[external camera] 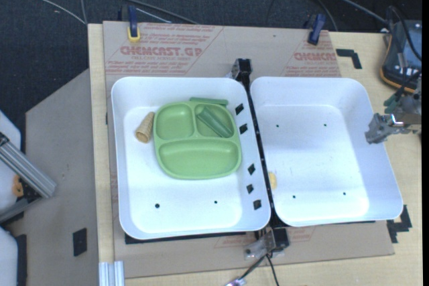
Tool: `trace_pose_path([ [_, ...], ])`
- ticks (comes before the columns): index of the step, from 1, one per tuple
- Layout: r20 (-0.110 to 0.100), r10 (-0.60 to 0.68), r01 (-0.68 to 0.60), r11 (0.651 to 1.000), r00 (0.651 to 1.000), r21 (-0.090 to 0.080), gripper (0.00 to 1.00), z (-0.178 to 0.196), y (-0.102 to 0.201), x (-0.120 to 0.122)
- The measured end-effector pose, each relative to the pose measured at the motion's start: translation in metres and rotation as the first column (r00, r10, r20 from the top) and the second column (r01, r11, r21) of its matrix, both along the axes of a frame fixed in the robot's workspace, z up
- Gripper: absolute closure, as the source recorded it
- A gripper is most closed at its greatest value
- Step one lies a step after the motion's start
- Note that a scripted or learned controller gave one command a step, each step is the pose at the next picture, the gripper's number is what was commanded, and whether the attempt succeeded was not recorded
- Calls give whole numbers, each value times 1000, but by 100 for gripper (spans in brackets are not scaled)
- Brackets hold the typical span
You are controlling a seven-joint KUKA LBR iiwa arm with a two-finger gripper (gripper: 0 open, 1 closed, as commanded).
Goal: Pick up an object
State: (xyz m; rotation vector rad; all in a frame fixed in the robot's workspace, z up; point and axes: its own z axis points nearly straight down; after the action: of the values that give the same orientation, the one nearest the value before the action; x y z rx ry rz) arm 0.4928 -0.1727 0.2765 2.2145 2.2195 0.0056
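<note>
A bench [201, 43] covered by brown board printed with red lettering is seen from above, bearing two shallow white bins side by side. In the left bin [134, 204] a green divided plate [198, 161] is lying flat, towards the far half of the bin. A green stick-like piece [214, 120] is lodged in the plate's upper right compartment, and a second green strip [209, 101] is seen at the plate's far edge. A tan ice-cream cone [144, 127] is lying just beside the plate's left edge, on the bin floor. A small yellowish item [272, 179] is seen at the left wall of the right bin [335, 204], close to the divider between the bins; what it is cannot be told. The gripper [379, 128] is positioned at the right rim of the right bin, well apart from the plate and cone; its state cannot be told. Blue clamps [133, 22] are fixed at the board's far edge.
</note>
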Motion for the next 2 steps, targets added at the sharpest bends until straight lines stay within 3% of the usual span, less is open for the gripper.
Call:
trace_pose_path([
  [2,-9,4,-4,1000,1000,5,100,-21,101,28],
])
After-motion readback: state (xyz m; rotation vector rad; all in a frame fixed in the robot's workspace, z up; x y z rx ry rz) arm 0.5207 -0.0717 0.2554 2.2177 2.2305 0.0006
